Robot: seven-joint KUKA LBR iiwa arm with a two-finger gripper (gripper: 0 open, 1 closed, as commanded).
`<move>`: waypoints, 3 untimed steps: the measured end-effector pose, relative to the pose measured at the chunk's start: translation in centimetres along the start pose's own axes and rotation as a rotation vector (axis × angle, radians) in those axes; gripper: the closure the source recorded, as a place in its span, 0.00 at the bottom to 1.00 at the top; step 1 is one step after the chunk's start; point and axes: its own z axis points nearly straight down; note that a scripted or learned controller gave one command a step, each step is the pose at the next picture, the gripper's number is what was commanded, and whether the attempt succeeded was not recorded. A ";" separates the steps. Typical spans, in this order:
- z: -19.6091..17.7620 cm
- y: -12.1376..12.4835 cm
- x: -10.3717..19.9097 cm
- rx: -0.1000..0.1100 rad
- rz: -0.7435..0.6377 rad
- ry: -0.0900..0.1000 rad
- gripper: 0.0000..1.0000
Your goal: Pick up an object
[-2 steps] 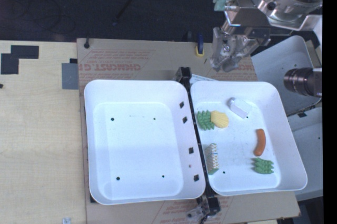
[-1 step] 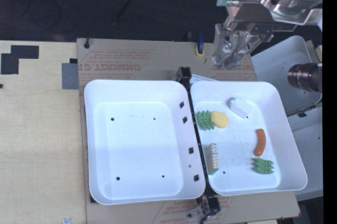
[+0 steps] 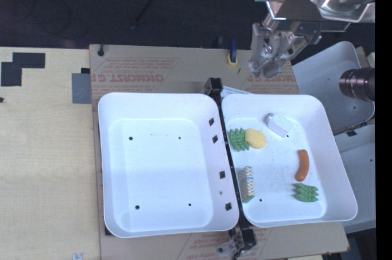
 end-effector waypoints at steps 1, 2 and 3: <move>-0.9 0.0 0.1 0.004 -0.003 0.000 1.00; -1.8 0.0 0.1 0.007 -0.005 0.000 1.00; -2.8 0.1 0.2 0.007 -0.008 0.001 1.00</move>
